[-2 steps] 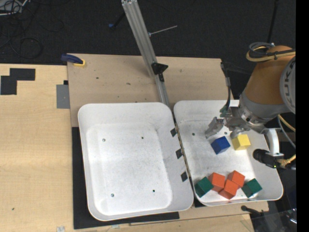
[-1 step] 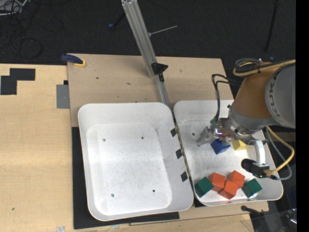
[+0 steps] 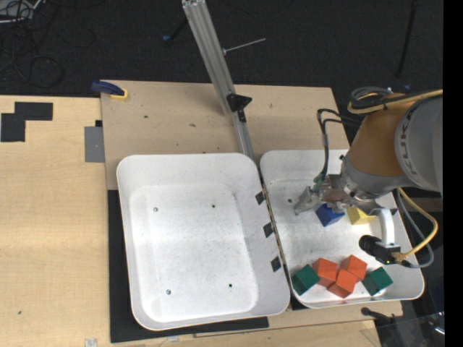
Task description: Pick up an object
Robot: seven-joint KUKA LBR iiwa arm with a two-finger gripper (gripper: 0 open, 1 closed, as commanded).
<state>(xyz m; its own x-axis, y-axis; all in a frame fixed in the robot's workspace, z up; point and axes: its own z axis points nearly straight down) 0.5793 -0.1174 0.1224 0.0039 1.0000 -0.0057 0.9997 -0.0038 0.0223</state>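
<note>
Hovering low in the right bin (image 3: 289, 166), the end effector (image 3: 327, 197) has a blue block (image 3: 330, 215) just below it; whether it grips cannot be told.

bins (image 3: 145, 176): white, faintly speckled
blocks: blue (image 3: 329, 215), yellow (image 3: 358, 215), orange (image 3: 343, 273), green (image 3: 304, 277)
arm (image 3: 405, 147): grey, orange band
bench (image 3: 51, 215): pale wood

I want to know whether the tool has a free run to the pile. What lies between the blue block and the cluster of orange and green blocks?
In the camera view, bare white bin floor separates the blue block from the orange and green cluster.
</note>
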